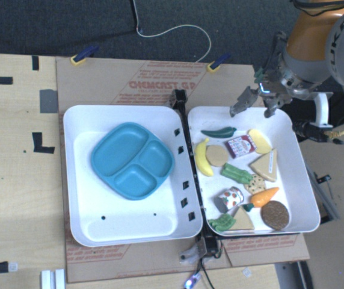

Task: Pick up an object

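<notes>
Hovering above the far rim of the right bin [301,161], the hand [257,105] hangs with its two fingers spread apart and nothing between them; the grasp has not yet begun, so the step in hand is judged to be the approach.

The grey arm with its orange band [316,17] reaches in from the right edge of the camera view.

The candidates for picking all lie in the right bin. Nearest the hand are a dark green pepper [219,132] at the far side, a yellow lemon-like piece [258,140] and a small red-and-white packet [239,146] just beside it. Along the divider lies a banana [202,158], touching a tan round piece [216,156]. Toward the middle sit a green pod-shaped piece [237,174] and a pale wedge [264,166]; at the near side are a small can [228,198], a carrot [262,197], a brown disc [275,214] and a green leafy piece [222,223] resting against a flat tan slice [242,221].

The left bin [79,161] holds a blue divided plate [132,160].

The next move calls for choosing one item, carrying the hand inward over it, and descending with the fingers straddling it. The pieces lie crowded, many touching, so a clean straddle is likely hardest mid-bin; the pepper, lying somewhat apart, looks the easier target.
</notes>
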{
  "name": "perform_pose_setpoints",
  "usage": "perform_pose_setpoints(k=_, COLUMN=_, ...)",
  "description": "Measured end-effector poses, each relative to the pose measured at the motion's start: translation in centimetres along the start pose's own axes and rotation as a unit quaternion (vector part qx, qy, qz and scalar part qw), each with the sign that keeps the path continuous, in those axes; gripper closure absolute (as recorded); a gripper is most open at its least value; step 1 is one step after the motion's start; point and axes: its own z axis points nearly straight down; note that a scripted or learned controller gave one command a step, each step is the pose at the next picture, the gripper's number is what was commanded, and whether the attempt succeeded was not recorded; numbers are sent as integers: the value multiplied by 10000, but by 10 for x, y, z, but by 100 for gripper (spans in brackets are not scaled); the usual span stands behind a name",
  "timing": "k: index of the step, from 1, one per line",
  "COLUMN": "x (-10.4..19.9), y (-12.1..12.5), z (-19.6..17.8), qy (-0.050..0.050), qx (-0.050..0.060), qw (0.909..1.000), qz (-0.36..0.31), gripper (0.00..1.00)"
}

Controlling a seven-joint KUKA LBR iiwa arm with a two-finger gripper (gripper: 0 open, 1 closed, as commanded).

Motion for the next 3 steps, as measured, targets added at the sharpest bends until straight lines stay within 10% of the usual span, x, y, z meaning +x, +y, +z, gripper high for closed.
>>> perform_pose_setpoints(k=1, x=64, y=-50, z=77, qy=17, qx=56, qw=10000, qz=-16, gripper=0)
perform_pose_setpoints(k=2, x=61, y=-47, z=63, qy=4, qx=6, qw=10000, qz=-5, gripper=100)
perform_pose_setpoints(k=3, x=90, y=-103, z=73, qy=6, qx=27, qw=10000, qz=2, gripper=100)
